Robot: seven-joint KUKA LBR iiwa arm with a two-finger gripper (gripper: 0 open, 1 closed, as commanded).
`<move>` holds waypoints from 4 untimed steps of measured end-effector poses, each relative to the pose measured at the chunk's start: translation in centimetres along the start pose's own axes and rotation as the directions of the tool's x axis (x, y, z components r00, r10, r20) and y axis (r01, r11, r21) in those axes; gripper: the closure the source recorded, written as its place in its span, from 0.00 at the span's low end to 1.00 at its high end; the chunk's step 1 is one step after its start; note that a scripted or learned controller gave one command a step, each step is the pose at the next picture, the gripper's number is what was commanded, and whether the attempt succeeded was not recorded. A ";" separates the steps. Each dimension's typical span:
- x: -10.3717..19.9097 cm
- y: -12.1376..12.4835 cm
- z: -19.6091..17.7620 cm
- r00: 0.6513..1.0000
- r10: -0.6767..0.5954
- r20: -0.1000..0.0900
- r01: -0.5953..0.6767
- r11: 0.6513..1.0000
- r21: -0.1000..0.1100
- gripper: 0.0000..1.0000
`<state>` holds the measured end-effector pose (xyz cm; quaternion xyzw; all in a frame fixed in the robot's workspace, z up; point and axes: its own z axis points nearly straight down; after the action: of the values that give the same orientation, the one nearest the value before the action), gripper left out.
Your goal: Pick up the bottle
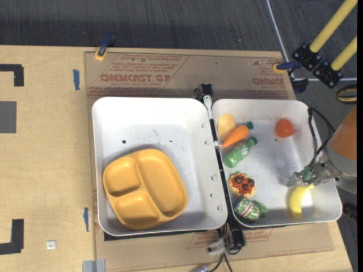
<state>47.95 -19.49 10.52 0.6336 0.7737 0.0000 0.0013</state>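
The bottle is green with a pale label. It lies on its side near the left wall of the right bin, just below an orange toy carrot. My gripper hangs low at the right bin's right side, directly above a yellow lemon. It is well to the right of the bottle and apart from it. Nothing is visibly held.
The right bin also holds a pale yellow piece, a red tomato, a red-and-yellow item and a green-and-white item. A yellow divided plate sits in the left bin. A clamp stands between the bins.
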 end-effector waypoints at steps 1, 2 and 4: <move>4.9 1.1 1.8 0.870 -0.493 0.003 0.493 0.870 -0.002 1.00; 8.7 2.0 1.7 0.799 -0.602 0.007 0.602 0.799 -0.003 1.00; 9.6 2.3 1.7 0.613 -0.790 0.011 0.790 0.613 -0.003 1.00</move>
<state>48.30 -9.66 8.78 0.2284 0.9735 -0.0001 0.0068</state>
